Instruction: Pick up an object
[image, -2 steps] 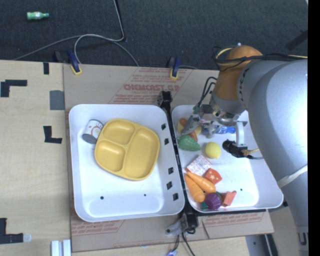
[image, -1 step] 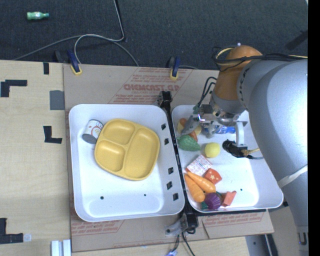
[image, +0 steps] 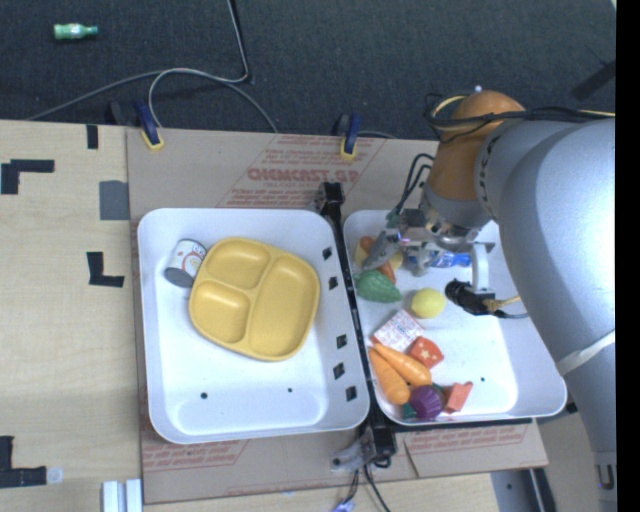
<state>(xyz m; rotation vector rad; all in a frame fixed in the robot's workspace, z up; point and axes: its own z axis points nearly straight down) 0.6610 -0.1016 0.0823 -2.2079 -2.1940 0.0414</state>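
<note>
My gripper is low over the back left corner of the right bin, below the orange wrist band. Directly under it lie small orange and yellow toy foods, partly hidden by the gripper. A green toy vegetable lies just in front of the gripper, and a yellow lemon sits to its right. Further forward are a white and pink packet, a red piece, two carrots, a purple item and a small red stick.
The left bin holds a yellow divided plate and a small can lying at the plate's back left. A black divider runs between the bins. The grey arm covers the right side.
</note>
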